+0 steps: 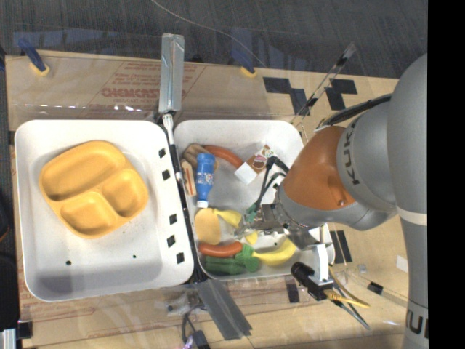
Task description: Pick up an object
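At the near edge of the right-hand shallow white bin the toy food is heaped close together. One dark green vegetable-shaped piece lies nearest, against the bin's front wall, with one red-brown sausage just behind and touching it. One yellow banana curves beside them to the right. Behind these stands one pale yellow rounded piece with a smaller bright yellow piece just beside it.

The grey arm with its orange band reaches in from the right and hangs over this heap. The claw sits low among the yellow pieces, just above the banana; its tips are hidden by the wrist and the clutter, so whether it is wide, narrow or holding anything cannot be told.

Farther back in the same bin, one blue-and-white bottle lies lengthwise near the dividing wall, beside one tan bun-like piece. One orange-red sausage lies behind the bottle, and one small white-and-brown packet rests to its right.

The left-hand white bin carries one yellow plastic tray with three compartments. Both bins rest on the brown tabletop.
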Tool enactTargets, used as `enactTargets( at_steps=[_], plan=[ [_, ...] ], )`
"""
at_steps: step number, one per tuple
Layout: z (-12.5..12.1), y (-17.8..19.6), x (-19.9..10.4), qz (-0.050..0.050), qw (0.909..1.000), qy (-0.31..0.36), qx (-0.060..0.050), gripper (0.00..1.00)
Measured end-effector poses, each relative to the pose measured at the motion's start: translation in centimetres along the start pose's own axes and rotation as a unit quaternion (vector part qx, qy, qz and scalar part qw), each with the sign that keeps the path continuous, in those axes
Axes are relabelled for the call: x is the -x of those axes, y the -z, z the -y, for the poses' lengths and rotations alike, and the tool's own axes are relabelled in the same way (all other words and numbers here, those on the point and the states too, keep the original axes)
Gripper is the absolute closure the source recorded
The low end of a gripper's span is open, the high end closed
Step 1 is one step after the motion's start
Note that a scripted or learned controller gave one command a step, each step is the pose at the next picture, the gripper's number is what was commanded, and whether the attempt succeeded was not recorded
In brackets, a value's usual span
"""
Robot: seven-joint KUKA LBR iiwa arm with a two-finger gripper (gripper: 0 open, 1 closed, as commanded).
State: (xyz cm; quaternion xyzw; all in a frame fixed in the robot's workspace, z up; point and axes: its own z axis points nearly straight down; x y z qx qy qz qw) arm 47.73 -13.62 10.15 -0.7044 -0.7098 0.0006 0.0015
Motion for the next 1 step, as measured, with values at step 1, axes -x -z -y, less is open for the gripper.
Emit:
enactTargets(
  at_steps=[1],
  plan=[
    [-2.2,9.21,-9.36,-0.001,0.9992,-0.04,0.003,1.0]
  ],
)
